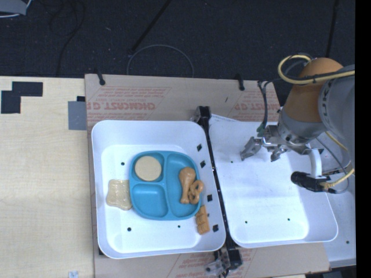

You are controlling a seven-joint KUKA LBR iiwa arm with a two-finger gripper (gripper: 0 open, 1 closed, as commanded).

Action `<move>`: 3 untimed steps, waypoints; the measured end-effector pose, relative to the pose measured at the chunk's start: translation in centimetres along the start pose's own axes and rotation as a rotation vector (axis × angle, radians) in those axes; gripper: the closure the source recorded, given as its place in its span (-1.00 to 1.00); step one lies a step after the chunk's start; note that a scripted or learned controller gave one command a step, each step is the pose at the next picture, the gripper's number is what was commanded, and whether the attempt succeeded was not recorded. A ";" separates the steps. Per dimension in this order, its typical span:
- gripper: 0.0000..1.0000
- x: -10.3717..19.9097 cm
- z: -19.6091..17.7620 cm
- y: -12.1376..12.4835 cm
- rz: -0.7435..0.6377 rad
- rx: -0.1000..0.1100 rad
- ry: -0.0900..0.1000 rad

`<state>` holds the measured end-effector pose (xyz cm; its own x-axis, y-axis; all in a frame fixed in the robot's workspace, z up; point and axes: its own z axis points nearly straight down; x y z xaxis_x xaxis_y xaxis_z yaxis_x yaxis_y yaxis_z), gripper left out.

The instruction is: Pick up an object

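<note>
Seen from above at a slant: two shallow white bins side by side on a cardboard-lined bench. In the left bin [110,149], lower centre of the frame, a blue divided tray [152,204]. In its upper left compartment, a round tan disc [147,168]; across its right compartment, a brown twisted pretzel-like piece [190,185]. Just left of the tray, touching its edge, a pale bread-like slice [119,194]. Just off its lower right corner, a small brown ridged piece [202,219]. At the right of the frame, over the upper part of the right bin [261,213], the grey and orange arm with its gripper [264,148], fingers spread apart and grasping nothing. Judged from this: nothing picked up yet, gripper well apart from every object; choosing, reaching, closing and lifting all left to do.
</note>
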<state>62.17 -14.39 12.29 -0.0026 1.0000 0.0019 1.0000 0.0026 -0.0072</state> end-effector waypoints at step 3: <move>1.00 0.5 -3.7 0.0 0.002 -0.009 -0.002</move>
<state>62.20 -13.90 15.94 -0.0007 1.0000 -0.0002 1.0000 0.0007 0.0017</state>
